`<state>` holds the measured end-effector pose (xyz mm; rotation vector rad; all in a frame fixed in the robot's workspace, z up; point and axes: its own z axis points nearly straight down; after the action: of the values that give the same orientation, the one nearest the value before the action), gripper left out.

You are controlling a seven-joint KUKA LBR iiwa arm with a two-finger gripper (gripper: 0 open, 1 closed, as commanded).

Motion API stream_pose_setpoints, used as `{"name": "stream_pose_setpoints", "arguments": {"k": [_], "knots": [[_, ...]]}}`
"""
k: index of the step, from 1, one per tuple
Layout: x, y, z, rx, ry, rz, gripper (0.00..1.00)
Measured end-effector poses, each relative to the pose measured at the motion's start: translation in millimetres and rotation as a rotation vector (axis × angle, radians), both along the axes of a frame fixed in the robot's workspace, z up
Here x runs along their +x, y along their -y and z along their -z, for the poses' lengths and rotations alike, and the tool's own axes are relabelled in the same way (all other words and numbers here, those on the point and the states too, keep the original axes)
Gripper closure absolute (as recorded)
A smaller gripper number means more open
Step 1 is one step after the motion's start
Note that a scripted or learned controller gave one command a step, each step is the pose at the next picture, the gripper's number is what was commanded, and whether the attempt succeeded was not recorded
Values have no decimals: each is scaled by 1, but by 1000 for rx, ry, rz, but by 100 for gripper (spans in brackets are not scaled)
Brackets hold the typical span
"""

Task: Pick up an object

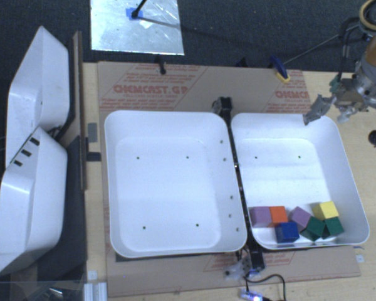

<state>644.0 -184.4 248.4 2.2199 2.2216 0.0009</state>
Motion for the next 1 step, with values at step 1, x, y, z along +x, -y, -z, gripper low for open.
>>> {"name": "stream_pose_setpoints", "arguments": {"k": [1], "knots": [[-27, -44, 78, 2, -7, -2, 0]]}}
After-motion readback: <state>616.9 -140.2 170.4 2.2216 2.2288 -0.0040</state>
